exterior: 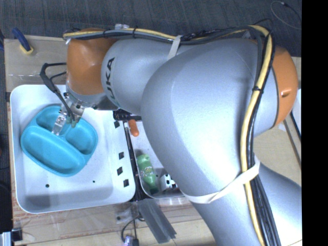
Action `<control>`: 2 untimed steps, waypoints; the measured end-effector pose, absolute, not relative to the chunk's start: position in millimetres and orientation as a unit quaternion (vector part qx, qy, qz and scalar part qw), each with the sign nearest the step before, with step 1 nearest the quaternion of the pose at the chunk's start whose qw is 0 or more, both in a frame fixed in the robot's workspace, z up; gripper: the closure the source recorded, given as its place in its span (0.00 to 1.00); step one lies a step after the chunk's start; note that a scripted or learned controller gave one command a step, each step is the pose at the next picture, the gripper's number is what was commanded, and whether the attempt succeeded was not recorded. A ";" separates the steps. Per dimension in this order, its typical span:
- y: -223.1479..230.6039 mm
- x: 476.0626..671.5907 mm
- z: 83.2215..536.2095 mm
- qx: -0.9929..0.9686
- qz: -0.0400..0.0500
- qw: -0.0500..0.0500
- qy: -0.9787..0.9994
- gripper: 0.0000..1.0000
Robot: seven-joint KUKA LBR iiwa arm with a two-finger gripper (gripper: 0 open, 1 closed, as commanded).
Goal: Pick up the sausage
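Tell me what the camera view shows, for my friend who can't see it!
A big grey robot arm reaches across from the right, and its gripper hangs over a blue two-part dish in the left white bin. Beside it, the right bin holds a green object, and a small orange object peeks out under the arm.

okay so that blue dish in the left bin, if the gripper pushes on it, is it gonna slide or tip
The blue dish looks like smooth, rigid plastic on a slick white bin floor, so it would probably slide. Its low, wide, two-hollow shape suggests it won't tip easily. The gripper is above its upper rim, where downward pressure might rock it.
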State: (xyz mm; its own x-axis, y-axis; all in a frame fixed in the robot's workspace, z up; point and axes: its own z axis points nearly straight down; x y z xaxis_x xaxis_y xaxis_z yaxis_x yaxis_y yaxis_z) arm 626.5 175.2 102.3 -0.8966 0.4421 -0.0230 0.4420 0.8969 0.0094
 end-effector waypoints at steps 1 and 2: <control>117.9 565.6 104.0 0.355 0.009 0.011 0.935 0.00; 38.3 545.0 192.3 0.368 0.000 0.000 0.930 0.00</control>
